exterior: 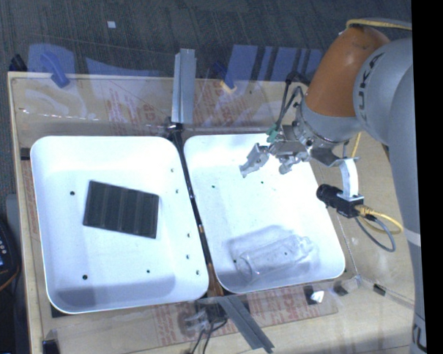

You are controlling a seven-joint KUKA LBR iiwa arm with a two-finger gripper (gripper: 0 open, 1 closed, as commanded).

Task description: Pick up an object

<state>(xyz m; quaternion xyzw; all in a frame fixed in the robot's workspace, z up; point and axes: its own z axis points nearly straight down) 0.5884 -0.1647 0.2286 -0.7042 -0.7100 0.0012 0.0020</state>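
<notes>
Clear plastic bottle (272,252): lying in right bin (223,209), near front edge. Prob. light, thin-walled, slippery, crushable; grip across mid-body. Dark ribbed slab (122,208): flat in left bin (52,165); stiff, low, hard to pinch. Tool (268,157): above right bin rear, holding nothing; fingers open/closed — can't tell.

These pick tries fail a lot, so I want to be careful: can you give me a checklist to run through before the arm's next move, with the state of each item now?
1. Target present: a clear plastic bottle lies on its side in the right bin, near the front. Ok.
2. Gripper over the target: it hangs over the bin's rear part, apart from the bottle. Not ok.
3. Gripper free of load: nothing shows between the fingers. Ok.
4. Finger opening: cannot tell.
5. Other candidate: a dark ridged flat panel lies in the left bin. Ok.
</notes>
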